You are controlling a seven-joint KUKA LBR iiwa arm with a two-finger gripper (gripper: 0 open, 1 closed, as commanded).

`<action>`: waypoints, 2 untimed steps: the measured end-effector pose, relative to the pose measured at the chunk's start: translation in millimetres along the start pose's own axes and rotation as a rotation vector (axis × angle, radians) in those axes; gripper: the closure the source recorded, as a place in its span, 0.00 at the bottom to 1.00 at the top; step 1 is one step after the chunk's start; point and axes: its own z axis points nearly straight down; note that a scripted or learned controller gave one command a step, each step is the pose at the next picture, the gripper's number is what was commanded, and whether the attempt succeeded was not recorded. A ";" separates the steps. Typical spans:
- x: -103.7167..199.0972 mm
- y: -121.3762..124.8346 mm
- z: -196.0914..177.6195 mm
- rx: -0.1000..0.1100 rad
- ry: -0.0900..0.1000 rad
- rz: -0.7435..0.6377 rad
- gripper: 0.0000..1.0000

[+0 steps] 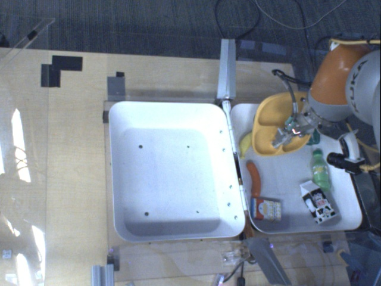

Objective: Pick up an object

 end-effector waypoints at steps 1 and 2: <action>-9.5 -0.3 -4.6 -0.014 -0.022 0.007 0.00; -40.5 16.3 0.0 0.024 0.046 -0.060 0.00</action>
